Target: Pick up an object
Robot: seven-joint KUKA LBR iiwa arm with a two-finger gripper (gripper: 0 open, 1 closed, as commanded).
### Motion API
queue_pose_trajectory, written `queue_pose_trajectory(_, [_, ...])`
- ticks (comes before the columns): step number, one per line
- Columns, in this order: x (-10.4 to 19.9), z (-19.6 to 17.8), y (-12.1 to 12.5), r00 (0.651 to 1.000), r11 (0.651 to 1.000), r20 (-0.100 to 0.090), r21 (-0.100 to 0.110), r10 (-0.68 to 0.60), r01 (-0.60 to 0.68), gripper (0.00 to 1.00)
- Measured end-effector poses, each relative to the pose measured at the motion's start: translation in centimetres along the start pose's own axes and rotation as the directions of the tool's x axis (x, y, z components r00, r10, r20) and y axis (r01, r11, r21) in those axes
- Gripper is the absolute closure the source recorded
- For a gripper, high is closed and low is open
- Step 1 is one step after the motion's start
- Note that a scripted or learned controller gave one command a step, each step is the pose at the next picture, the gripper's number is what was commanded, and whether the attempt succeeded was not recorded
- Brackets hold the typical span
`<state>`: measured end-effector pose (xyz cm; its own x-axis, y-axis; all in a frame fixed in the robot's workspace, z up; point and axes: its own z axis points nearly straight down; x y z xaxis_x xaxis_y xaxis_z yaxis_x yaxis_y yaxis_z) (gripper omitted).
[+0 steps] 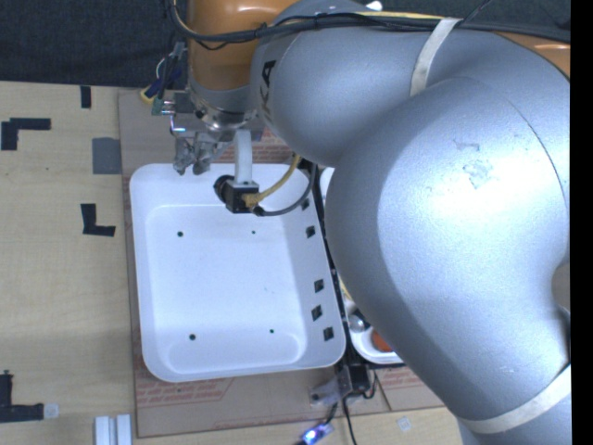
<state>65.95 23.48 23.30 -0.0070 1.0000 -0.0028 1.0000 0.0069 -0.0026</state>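
Gripper [215, 179] low over the left bin [148, 248], at the bin's 12 o'clock rim. Just above it, an orange band [232, 26] on the wrist, with blue and black wires beside it at 9 o'clock. At the gripper's 3 o'clock side, a white post with a black tip [236, 196], pointing down to the bin floor. From that tip, a thin yellow cable [278, 188] curling off toward 3 o'clock. Jaws: cannot tell if spread or pressed together, too much metal and shadow there.

Big grey arm [445, 202] across the whole 3 o'clock half, over most of the right bin [361, 355].

Thing to pick up: an orange thing [380, 343] in the right bin, peeking out from under the arm. Only a small bit of it in sight, so no telling what it is. Well apart from the jaws, off at about 5 o'clock from them, in the other bin. Just beside it, at its 11 o'clock, a small shiny bit [357, 323], too small to name.

Under both bins, a tan bench [56, 276] with black tape marks [93, 221] at 9 o'clock of the left bin.
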Motion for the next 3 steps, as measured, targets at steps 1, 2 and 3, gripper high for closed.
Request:
queue_pose_trajectory(1, [0.0,-0.9,0.0,1.000,1.000,0.001,0.002,-0.002,0.002,1.00])
queue_pose_trajectory(2, [0.1,-1.9,0.0,1.000,1.000,0.003,0.002,-0.004,0.004,1.00])
queue_pose_trajectory(3, [0.1,-2.8,-0.1,1.000,1.000,0.005,0.003,-0.006,0.006,1.00])
